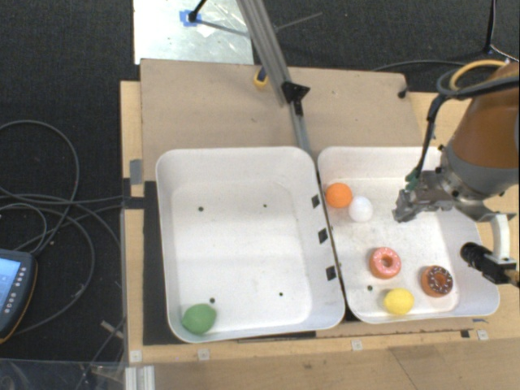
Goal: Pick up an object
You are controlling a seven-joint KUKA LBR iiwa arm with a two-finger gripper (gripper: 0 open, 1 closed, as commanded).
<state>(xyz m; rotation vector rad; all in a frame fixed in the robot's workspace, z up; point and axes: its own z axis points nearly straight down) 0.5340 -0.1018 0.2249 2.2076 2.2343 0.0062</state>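
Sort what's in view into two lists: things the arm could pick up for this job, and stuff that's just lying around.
Candidates for picking:
orange ball, white ball, pink donut, chocolate donut, lemon in the right bin; green ball in the left bin. The gripper hangs beside the white ball.

Just lying about:
handheld screen, floor cables, tripod leg.

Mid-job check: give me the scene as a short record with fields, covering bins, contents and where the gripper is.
left bin: green ball in the near left corner
right bin: orange ball touching white ball; pink donut; chocolate donut; yellow ball
gripper: over the right bin, right of the white ball
held: nothing seen in the jaws
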